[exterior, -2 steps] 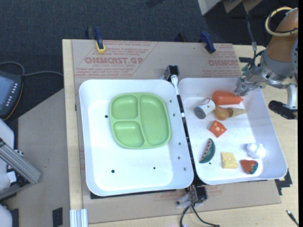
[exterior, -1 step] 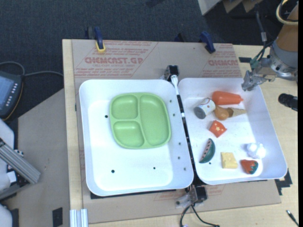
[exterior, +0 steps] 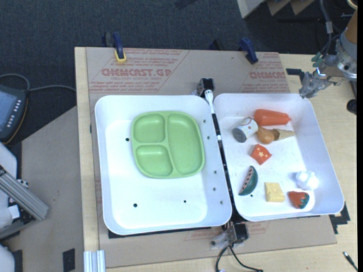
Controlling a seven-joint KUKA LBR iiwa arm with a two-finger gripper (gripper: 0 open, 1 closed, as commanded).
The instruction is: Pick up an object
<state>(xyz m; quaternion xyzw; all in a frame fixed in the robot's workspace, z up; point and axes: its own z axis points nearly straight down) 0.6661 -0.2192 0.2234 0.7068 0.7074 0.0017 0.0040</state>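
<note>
Gripper (exterior: 311,86) hangs over the upper right rim of the right bin (exterior: 324,146); how far it is open cannot be told, and nothing shows in it. Down and to its left lie an orange carrot (exterior: 272,117), a grey can (exterior: 243,131) and a red block (exterior: 261,153). Farther left, the left bin (exterior: 113,203) bears a green divided plate (exterior: 168,144).

Two shallow white plastic bins (exterior: 108,169) (exterior: 323,146); one green three-compartment plate (exterior: 168,144); eight small toy food pieces (exterior: 261,153); two blue clamps (exterior: 118,43) (exterior: 248,49).
</note>
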